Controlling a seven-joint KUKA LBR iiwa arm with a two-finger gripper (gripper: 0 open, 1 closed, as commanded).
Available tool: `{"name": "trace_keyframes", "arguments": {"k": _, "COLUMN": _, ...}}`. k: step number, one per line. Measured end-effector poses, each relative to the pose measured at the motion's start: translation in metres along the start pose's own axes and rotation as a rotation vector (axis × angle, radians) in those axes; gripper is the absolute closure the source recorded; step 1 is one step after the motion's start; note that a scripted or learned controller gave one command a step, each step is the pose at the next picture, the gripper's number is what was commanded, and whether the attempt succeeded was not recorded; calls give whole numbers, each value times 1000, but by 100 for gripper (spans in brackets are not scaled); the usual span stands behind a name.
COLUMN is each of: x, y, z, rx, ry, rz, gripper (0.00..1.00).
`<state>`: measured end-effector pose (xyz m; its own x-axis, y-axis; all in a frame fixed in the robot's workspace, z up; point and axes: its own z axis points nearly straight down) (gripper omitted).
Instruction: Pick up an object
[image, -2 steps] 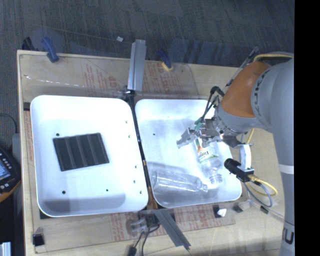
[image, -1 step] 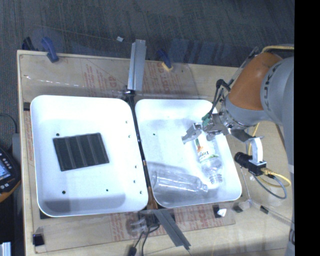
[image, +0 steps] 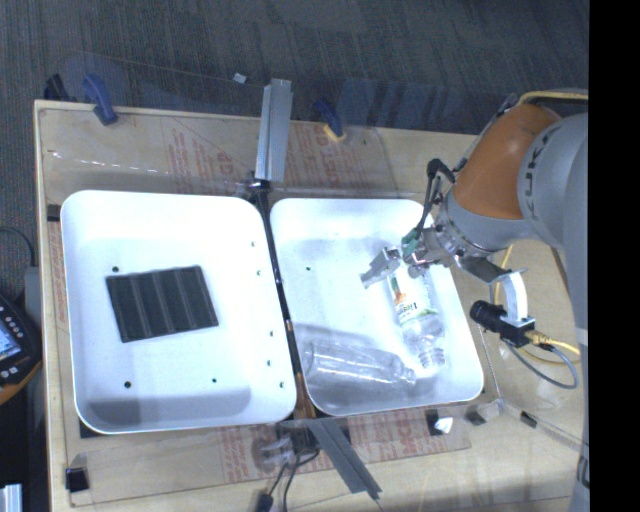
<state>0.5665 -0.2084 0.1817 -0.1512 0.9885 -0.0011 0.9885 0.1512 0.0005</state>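
While hanging over the right bin (image: 300, 240), gripper (image: 385, 268) state unclear, can't tell open or closed. Small bottle (image: 415, 318) just below-right of it, clear bottle (image: 355, 365) farther below. Best to drop straight, center across the small bottle's middle, then close.

My pincer (image: 385, 268) hangs over the upper middle of the right bin (image: 300, 225). Just below it a small clear bottle (image: 415, 318) lies lengthwise, and a larger clear bottle (image: 352, 365) sprawls across the bin's lower edge, so the lower right is crowded. The bin's upper left floor is bare and open to me. In the left bin (image: 85, 215), a dark ribbed slab (image: 162, 302) takes the centre; its margins are free.
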Motion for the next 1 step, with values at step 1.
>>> {"name": "trace_keyframes", "arguments": {"k": 1, "x": 0, "y": 0, "z": 20, "rx": 4, "ry": 3, "rz": -25, "gripper": 0}}
